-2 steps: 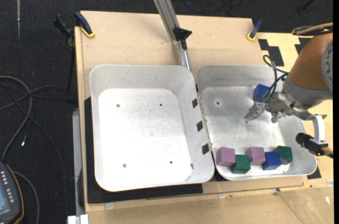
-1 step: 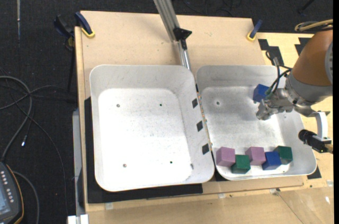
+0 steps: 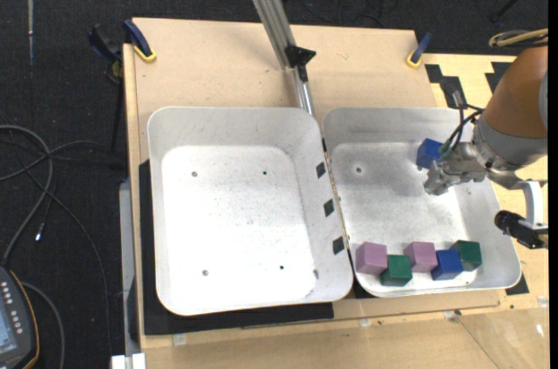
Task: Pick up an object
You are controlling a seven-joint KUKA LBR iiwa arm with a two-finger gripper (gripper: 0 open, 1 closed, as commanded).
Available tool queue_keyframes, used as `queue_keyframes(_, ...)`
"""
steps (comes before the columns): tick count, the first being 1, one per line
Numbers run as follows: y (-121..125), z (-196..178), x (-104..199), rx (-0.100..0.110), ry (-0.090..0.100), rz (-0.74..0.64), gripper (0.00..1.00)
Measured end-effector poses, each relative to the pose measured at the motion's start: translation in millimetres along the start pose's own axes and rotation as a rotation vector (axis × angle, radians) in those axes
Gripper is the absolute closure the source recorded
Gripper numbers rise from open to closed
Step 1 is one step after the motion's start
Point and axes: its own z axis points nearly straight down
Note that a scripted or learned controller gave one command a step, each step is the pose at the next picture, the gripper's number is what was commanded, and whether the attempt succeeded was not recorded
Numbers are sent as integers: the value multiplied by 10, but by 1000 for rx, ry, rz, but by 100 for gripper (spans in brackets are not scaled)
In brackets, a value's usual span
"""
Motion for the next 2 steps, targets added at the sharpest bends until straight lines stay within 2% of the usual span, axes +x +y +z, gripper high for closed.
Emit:
queue_keyframes(1, -1, 4, 1, 1, 0, 0, 0)
queue_keyframes(2, 647, 464, -52, -1, 1, -2, 0)
